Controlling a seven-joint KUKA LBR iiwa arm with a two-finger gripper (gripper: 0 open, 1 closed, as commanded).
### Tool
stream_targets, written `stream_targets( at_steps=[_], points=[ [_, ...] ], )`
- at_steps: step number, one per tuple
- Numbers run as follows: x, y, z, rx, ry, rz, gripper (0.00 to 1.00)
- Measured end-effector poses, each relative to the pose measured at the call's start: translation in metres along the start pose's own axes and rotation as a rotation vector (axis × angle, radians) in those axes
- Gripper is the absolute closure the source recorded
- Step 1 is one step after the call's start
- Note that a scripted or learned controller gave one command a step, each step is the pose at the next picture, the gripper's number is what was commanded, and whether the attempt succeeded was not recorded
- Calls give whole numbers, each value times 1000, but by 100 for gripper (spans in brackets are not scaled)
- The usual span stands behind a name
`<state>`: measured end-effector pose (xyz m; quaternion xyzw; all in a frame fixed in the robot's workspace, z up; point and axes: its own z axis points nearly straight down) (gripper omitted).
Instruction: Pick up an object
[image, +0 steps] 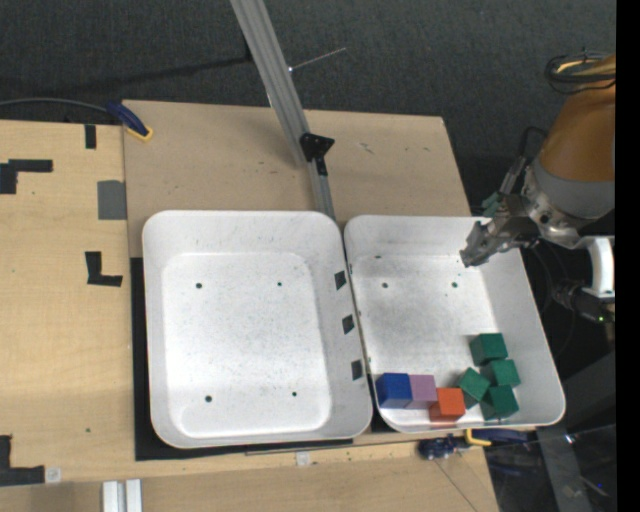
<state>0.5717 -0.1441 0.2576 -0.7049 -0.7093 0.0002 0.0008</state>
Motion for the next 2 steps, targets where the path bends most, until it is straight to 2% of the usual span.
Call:
stream_targets(
  at_steps=[1,2],
  points=[
    [52,15,15,1,0,0,100],
    [100,26,8,-1,1,0,100]
  ],
)
